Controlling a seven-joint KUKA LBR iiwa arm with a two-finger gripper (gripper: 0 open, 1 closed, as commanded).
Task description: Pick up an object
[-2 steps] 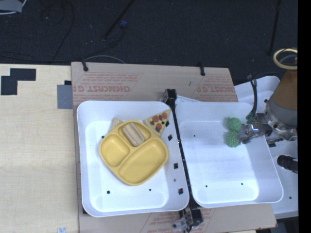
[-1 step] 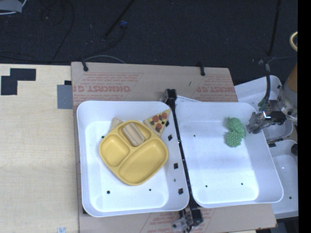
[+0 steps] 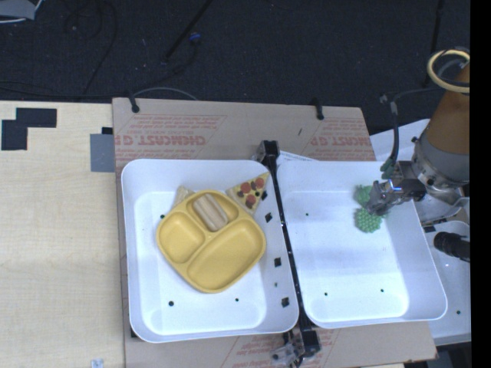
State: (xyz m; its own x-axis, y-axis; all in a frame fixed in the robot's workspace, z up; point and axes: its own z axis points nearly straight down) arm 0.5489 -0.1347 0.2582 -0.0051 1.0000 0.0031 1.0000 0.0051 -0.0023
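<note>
End effector (image 3: pixel 381 200) by green grapes (image 3: pixel 367 220) in right bin (image 3: pixel 345 297)

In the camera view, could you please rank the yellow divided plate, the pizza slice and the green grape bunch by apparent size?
1. yellow divided plate
2. pizza slice
3. green grape bunch, though the gripper covers part of it, so second and third place are unsure.

One fixed camera above the bench (image 3: pixel 61 228) — slanted downward, both white bins (image 3: pixel 146 313) in frame.
</note>
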